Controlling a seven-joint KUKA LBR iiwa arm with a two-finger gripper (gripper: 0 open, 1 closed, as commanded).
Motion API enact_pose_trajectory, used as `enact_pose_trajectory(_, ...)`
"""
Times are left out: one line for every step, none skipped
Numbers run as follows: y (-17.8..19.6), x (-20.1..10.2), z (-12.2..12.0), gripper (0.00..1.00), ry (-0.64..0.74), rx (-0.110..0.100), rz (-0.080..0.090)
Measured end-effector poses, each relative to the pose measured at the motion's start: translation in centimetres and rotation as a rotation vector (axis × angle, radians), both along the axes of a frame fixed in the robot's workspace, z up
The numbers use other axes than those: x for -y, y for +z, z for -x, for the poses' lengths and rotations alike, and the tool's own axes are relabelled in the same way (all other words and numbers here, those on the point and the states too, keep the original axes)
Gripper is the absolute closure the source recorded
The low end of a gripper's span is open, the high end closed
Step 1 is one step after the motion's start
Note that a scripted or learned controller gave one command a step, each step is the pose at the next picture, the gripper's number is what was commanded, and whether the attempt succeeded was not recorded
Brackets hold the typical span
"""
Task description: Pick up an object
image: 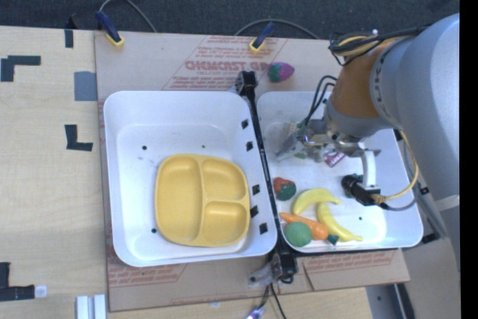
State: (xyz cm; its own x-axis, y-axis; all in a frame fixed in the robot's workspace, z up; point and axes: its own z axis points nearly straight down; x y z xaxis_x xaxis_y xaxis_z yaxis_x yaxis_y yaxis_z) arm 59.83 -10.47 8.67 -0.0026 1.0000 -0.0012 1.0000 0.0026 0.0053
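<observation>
In the right bin (390, 229) lie a yellow banana (323, 210), an orange carrot (311, 227), a green ball (298, 234) and a small red and green fruit (284, 188). They sit along the bin's front left part. My gripper (290, 143) is low inside this bin near its left wall, behind the red fruit and apart from it. Its tip is blurred and partly hidden by the wrist and cables. I see nothing held in it.
The left bin (119, 160) holds a yellow divided plate (202, 199). A purple and green toy (281, 72) lies on the cardboard behind the bins. The arm covers the right bin's back right part. Black clips run along the wall between the bins.
</observation>
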Motion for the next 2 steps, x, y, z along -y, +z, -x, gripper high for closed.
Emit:
enact_pose_trajectory(-0.04, 1.79, -5.88, 0.00, 0.000, 0.000, 0.001)
enact_pose_trajectory(0.94, 1.83, -5.85, 1.00, 0.001, -0.002, 0.004)
